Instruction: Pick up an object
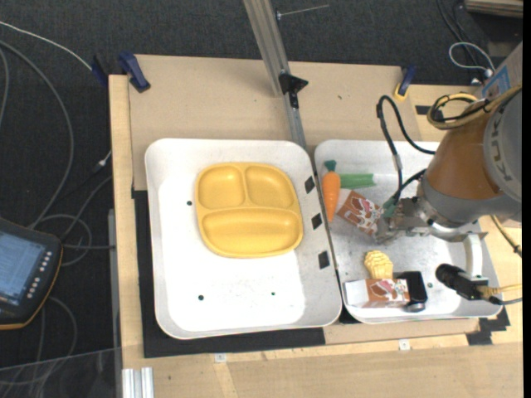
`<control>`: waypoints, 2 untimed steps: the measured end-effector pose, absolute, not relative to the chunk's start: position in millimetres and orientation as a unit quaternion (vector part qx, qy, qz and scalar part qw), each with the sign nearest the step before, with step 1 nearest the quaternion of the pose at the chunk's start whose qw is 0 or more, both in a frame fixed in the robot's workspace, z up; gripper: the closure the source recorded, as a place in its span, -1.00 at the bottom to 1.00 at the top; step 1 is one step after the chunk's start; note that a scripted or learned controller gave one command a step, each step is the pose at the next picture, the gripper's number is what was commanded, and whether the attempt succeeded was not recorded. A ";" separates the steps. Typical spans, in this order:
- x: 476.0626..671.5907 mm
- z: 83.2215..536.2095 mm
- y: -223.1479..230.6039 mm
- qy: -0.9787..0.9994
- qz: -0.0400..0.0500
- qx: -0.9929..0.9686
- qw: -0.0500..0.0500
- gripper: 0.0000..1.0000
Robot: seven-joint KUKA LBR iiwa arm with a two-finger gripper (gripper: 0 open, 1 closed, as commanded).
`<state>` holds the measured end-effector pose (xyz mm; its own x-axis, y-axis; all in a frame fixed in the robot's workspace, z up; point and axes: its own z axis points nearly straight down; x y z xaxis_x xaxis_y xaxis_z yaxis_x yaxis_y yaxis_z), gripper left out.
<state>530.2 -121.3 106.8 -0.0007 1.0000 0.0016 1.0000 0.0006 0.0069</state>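
My gripper (388, 222) is low in the right bin (431, 156), at the right edge of a red-and-white snack packet (358, 210); whether it touches the packet is unclear. An orange toy carrot (330, 196) lies along the bin's left wall. Just behind the packet is a green stick-shaped piece (358, 179). Nearer the front are a yellow corn-like toy (377, 263), a flat red-and-white box (380, 291) and a small black block (412, 289) at the box's right end.
The left bin (170, 247) holds a yellow divided plate (247, 209). A metal pole (274, 36) slants over the back of the bench. The grey arm with its orange band (465, 168) covers the right bin's right side.
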 end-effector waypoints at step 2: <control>537.8 215.6 -123.0 0.708 0.003 0.706 0.004 1.00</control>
